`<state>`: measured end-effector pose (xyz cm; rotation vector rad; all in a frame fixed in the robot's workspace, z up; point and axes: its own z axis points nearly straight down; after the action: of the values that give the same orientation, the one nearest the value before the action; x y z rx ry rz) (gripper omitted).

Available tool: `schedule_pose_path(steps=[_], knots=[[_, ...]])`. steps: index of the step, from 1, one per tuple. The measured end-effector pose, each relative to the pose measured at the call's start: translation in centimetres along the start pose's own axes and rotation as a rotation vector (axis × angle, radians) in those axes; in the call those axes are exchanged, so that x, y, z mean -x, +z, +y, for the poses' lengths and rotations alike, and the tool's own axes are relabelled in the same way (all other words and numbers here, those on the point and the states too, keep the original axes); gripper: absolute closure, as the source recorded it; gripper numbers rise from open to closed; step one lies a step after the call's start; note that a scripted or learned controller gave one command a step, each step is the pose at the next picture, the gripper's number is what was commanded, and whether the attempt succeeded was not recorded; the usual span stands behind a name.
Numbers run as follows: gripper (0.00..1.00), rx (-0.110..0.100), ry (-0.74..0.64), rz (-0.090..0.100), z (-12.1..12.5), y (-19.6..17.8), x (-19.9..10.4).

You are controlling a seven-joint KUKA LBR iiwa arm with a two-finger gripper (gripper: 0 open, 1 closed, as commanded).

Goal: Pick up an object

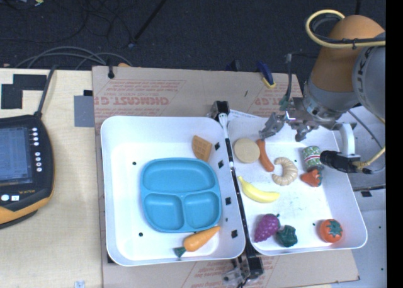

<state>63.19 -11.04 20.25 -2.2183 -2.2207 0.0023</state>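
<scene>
My gripper point(285, 130) hangs over the far part of the right bin point(303, 210), its two fingers spread open with nothing between them. Just below it lie a red sausage point(266, 155), a round beige bun point(246, 150) and a croissant point(285, 171). A green can point(311, 155) and a small red fruit point(311, 178) sit to the right. Nearer the front are a banana point(258, 192), purple grapes point(267, 226), a broccoli piece point(287, 236) and a tomato point(330, 230).
The left bin point(119, 186) holds a blue divided plate point(180, 193), a bread slice point(202, 148) and a carrot point(200, 239). A teach pendant point(19, 167) lies on the bench at far left. The arm's orange band point(343, 47) rises at the upper right.
</scene>
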Motion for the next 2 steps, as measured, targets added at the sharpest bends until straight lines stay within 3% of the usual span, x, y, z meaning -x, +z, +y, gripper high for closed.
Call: schedule_pose_path(steps=[1,2], knots=[[1.00,-0.001,-0.001,0.001,0.0,-1.0,0.0],[1.00,0.011,-0.012,0.004,-3.8,-11.2,-11.3]])
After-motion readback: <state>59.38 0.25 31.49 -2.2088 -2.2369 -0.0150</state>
